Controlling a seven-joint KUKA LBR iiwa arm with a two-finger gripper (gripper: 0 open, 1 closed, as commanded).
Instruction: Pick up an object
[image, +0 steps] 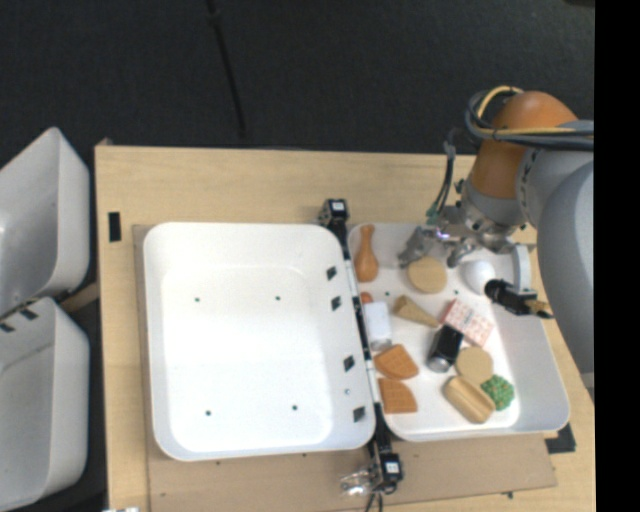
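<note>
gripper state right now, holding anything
Gripper: low over the right bin above a tan disc; open or closed cannot be told.

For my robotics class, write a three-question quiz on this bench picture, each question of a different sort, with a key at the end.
1. True or false: the tool is above the left bin.
2. Which lies nearest the tool? A) green broccoli piece B) round tan disc C) black cylinder
3. Fill in: the orange drumstick shape lies in the ____ bin, near its far left corner.

Key
1. False: it hangs over the far part of the right bin.
2. B: the disc sits just beneath the tool.
3. right
</note>
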